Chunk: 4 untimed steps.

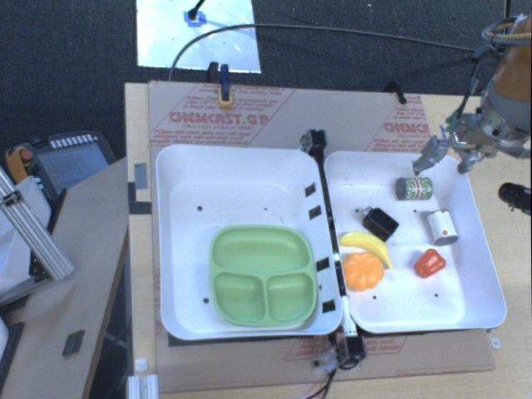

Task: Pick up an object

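In the right bin (478,302) lie a green can (413,189) on its side, a small white cylinder (440,226), a black block (381,222), a yellow banana (366,244), an orange fruit (363,271) and a red pepper (429,263). My gripper (449,157) hangs open above the bin's far edge, just up and right of the green can. One finger (431,158) points toward the can and the other (466,160) sits further right. Nothing is between them.
The left bin (179,214) holds a green divided plate (262,274). A black clamp strip (326,223) runs between the two bins. A yellow-and-black clamp (224,86) stands at the bench's far edge. A pendant (71,165) lies off to the left.
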{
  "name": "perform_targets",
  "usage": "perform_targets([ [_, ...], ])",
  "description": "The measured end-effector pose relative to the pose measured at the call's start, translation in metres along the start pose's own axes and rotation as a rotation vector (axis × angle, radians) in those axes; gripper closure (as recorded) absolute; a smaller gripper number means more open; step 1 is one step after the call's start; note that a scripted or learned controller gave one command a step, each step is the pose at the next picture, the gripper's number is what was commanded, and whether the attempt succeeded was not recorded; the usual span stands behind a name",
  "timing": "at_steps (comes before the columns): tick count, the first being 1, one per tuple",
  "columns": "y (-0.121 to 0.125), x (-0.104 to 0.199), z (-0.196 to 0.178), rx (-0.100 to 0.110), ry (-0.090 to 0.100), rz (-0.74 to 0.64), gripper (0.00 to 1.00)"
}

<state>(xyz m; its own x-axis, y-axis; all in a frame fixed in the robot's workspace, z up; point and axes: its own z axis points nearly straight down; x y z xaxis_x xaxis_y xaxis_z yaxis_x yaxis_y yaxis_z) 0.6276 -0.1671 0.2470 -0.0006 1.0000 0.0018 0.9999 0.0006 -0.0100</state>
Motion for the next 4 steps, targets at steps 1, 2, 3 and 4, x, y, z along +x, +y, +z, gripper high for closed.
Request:
perform_targets([
  [1, 0.002, 0.001, -0.007, -0.012, -0.002, -0.003, 0.00],
  [2, 0.005, 0.005, 0.035, -0.010, -0.002, -0.004, 0.00],
  [3, 0.008, 0.003, 0.076, -0.009, -0.002, -0.002, 0.00],
  [4, 0.011, -0.005, 0.134, -0.007, -0.002, 0.000, 0.00],
])
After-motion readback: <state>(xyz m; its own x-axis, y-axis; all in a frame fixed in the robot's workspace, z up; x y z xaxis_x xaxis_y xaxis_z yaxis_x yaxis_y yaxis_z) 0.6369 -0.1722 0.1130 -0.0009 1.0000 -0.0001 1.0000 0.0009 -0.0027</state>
